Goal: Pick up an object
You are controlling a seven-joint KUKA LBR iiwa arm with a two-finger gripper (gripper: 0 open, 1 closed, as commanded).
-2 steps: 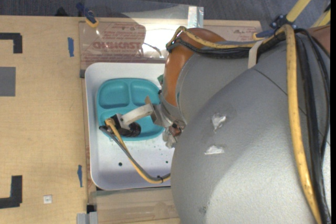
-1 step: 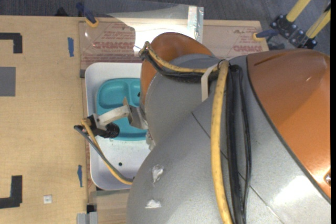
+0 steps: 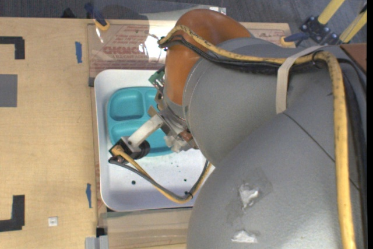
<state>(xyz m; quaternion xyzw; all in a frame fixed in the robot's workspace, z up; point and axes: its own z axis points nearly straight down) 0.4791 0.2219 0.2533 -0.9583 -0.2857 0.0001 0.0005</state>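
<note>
Camera view from above: the grey arm (image 3: pixel 262 143) is seen reaching in from the right over the left white bin (image 3: pixel 100 125), and the gripper (image 3: pixel 176 138) is lowered into that bin below the orange band (image 3: pixel 186 55). Whether the gripper is released or clenched cannot be told, since it is masked by the wrist, and nothing can be said to be held. The likeliest thing to be picked is the teal tray (image 3: pixel 129 109), a divided dish lying flat in the bin's far half, its right edge close by the gripper; whether the two touch cannot be made out. A flat, low-walled dish is judged awkward to take from above, so the grip would best be set across a raised rim or the ridge between compartments, closed squarely, and the lift made straight up so that the tray is not scraped along the bin. Little room is left on the tray's left, where the bin wall runs just beside it. A small green object (image 3: pixel 156 76) is glimpsed at the bin's far edge, mostly hidden by the arm. Dark specks (image 3: pixel 133 182) are scattered on the bare bin floor nearer the camera. A printed clear sheet (image 3: pixel 122 44) lies beyond the bin, and blue tape (image 3: pixel 78 51) is stuck to the pale bench (image 3: pixel 46 125).
</note>
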